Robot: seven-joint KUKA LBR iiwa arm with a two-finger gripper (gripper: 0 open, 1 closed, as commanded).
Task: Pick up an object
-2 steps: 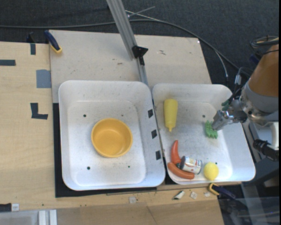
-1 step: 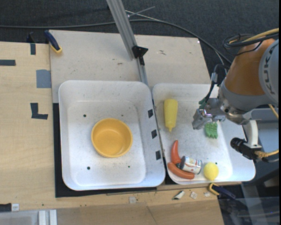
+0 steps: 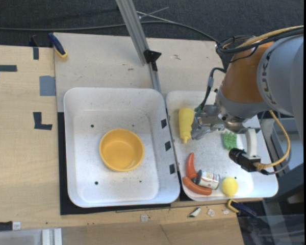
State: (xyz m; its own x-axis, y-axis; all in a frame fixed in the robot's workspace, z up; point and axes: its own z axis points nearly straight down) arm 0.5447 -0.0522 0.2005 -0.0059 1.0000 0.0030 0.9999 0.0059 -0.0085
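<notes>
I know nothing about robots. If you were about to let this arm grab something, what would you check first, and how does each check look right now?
1. Things to pick lie within the right bin: ok. A yellow bottle-shaped toy, a green object, a red chili, a hot dog, a small can and a lemon.
2. Gripper is over that bin, beside the yellow toy: ok.
3. Jaws open and ready: cannot tell, the wrist hides them.
4. Nothing held already: cannot tell.
5. Target stands apart: ok for the yellow toy; not ok for chili, hot dog and can, which crowd together.
6. Left bin holds a yellow bowl, away from the arm: ok.
</notes>
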